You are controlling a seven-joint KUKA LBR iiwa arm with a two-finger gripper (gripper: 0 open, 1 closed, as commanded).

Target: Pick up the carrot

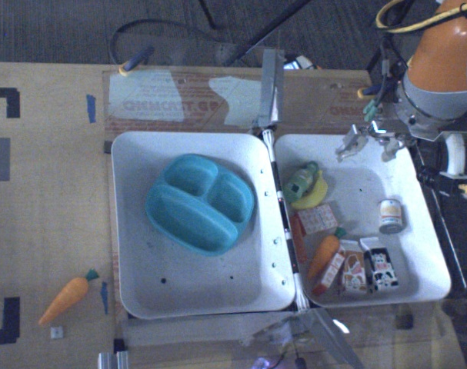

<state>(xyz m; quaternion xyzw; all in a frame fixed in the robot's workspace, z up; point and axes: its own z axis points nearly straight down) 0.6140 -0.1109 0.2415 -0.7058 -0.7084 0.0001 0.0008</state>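
The carrot point(324, 254) lies in the right bin point(427, 229), near the front and close to the wall between the two bins. It is orange with a small green top, and it leans with the green end up and to the right. Small printed boxes point(355, 270) crowd its right side, and a flat card point(318, 218) sits just behind it. A second carrot point(65, 298) lies outside the bins on the wooden counter point(48, 206), at the front left.

The end effector point(369, 142) hangs over the back edge of the right bin, well apart from the carrot. Its two fingers are spread open and hold nothing.

A yellow banana point(313, 196) with a green toy point(301, 181) on it rests near the back left of that bin. A small white jar point(390, 215) stands on the right side. The middle of the bin floor is bare and smooth.

The left bin point(133, 229) holds a blue plate point(200, 203) with three parts.
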